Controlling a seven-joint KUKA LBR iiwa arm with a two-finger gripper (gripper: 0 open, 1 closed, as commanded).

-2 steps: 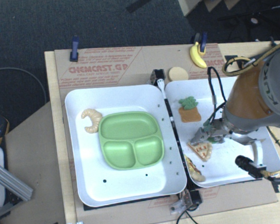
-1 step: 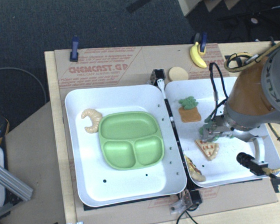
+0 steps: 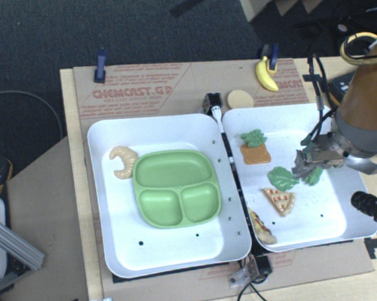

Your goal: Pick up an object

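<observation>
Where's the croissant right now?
The croissant lies in the left bin, near its upper-left corner, touching the upper-left edge of the green divided plate.

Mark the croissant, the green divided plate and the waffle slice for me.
croissant (image 3: pixel 124 161): camera view, middle of its curved body, left bin.
green divided plate (image 3: pixel 176 186): camera view, ridge between its compartments.
waffle slice (image 3: pixel 279 201): camera view, centre of the wedge, right bin.

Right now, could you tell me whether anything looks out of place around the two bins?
Yes. A banana and a round tan cookie lie outside the bins, on the board behind the right bin. A hot dog sits wedged against that bin's near-left wall.
</observation>
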